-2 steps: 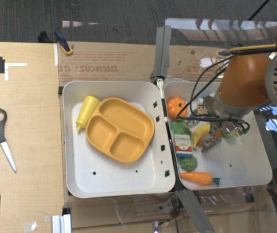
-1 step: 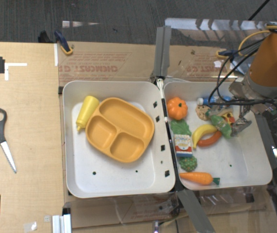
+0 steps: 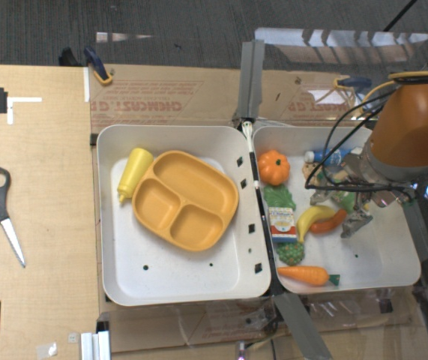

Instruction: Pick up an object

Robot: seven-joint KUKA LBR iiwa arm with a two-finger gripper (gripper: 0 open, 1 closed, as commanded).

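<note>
Camera view puts the grey arm with its orange band (image 3: 412,126) at the right of the frame, reaching down into the right-hand shallow white bin (image 3: 378,265). Its two-finger gripper (image 3: 342,210) sits low among dark cables, just over the yellow plastic banana (image 3: 312,219) and the red-orange chilli-shaped toy (image 3: 329,222) that lies touching it. Whether the pincer is spread or pressed together I cannot tell; nothing is clearly seen between its tips.

No object is lifted yet, and the banana and chilli look like the likeliest targets. To do this step well, the gripper should probably centre on one item alone, since the two lie against each other and a pinch across both may slip.

Left of them, along the divider, lie a small orange plastic pumpkin (image 3: 273,168), a green packet with a printed label (image 3: 280,217) and a green broccoli-like toy (image 3: 291,253); an orange plastic carrot (image 3: 306,275) rests near the lower wall. The lower right of that bin is open floor, giving room to draw back or lift straight up.

The left-hand white bin (image 3: 124,268) holds a yellow three-compartment tray (image 3: 186,199) and a yellow plastic bottle (image 3: 134,172) touching it at upper left.
</note>
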